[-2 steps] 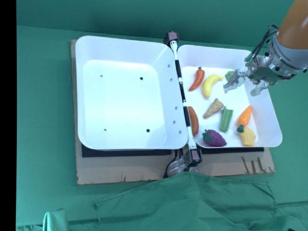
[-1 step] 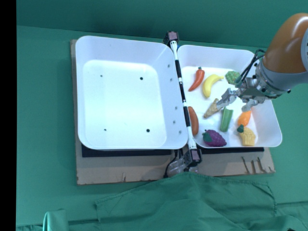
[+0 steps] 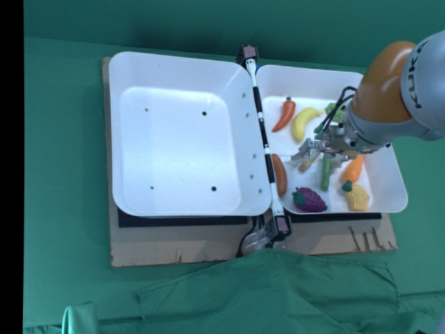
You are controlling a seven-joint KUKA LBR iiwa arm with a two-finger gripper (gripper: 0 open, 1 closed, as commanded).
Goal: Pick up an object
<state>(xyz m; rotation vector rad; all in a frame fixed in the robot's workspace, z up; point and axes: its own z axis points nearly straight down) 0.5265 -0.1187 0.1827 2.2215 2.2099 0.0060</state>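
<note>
My gripper (image 3: pixel 314 153) hangs spread and unladen in the right bin (image 3: pixel 396 193), just above a green stalk (image 3: pixel 325 174) (banana (image 3: pixel 304 122) close by); I should descend squarely astride it.

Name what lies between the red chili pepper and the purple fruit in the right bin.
Between the chili pepper and the purple fruit, the camera view shows bare white bin floor.

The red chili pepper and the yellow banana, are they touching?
Apart. The camera view shows a strip of white bin floor between the red chili pepper and the yellow banana.
</note>
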